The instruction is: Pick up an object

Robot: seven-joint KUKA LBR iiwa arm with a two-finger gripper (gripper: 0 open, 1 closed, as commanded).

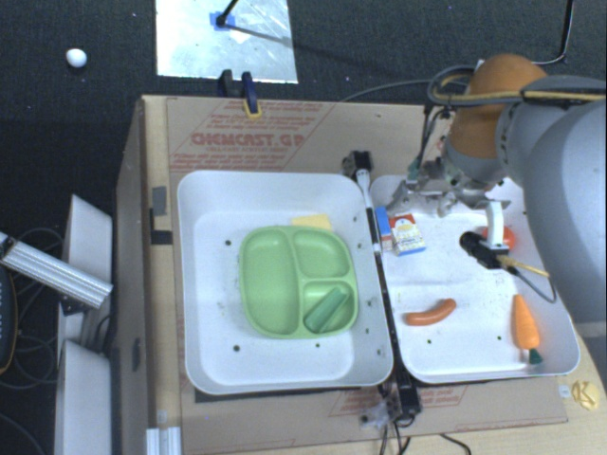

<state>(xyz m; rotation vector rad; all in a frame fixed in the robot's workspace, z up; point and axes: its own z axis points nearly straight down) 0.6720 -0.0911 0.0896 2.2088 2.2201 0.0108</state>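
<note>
Camera view shows the arm [560, 159] over the right bin [474, 354] — its gripper [438, 195] hangs at the far edge, state impossible to tell. Nothing appears lifted yet. Candidates wait below: carrot [524, 322], sausage [430, 313], small carton [408, 234] — the pick remains undone.

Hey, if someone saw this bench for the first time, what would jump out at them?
Probably the green divided plate in the left bin, with a green pickle-like piece in one compartment. Then the right bin, with its orange sausage and carrot, and the grey arm looming over its far corner.
</note>
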